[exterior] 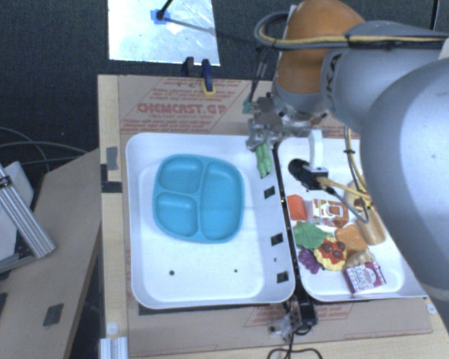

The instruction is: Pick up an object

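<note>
The tool (263, 142) at upper centre grasps a green strip-shaped object (264, 160), hanging over the rim between the two bins. Lifting straight up, slowly, would likely keep it clear of the left bin (146, 275) holding a blue divided plate (199, 198).

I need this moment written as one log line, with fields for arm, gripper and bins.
arm: over bins' far edge | gripper: green item hanging between fingers | left bin: blue divided plate | right bin: toy food pile

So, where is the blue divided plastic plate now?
The blue divided plastic plate lies in the left white bin, left of the black divider clips.
</note>
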Controlling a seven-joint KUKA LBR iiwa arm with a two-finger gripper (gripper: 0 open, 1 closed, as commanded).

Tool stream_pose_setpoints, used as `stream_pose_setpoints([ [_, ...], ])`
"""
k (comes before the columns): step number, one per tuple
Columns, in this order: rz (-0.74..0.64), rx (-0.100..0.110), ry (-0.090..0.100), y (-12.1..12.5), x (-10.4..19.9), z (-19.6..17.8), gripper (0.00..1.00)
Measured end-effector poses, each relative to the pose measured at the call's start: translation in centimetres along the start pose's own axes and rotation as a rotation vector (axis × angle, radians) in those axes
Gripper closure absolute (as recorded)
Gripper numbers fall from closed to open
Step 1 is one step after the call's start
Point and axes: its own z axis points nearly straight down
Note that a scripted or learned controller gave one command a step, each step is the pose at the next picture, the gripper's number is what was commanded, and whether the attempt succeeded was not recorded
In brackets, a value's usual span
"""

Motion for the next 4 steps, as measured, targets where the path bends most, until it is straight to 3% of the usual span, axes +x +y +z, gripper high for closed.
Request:
stream_pose_setpoints([
  [1,0.001,-0.002,0.002,-7.3,3.9,-8.5,1.0],
  [2,0.016,0.003,-0.005,-7.4,-3.8,-7.0,1.0],
  [3,0.005,0.003,-0.002,-7.9,-1.1,-6.1,1.0],
  [4,0.005,0.003,-0.002,-6.8,1.7,-3.9,1.0],
])
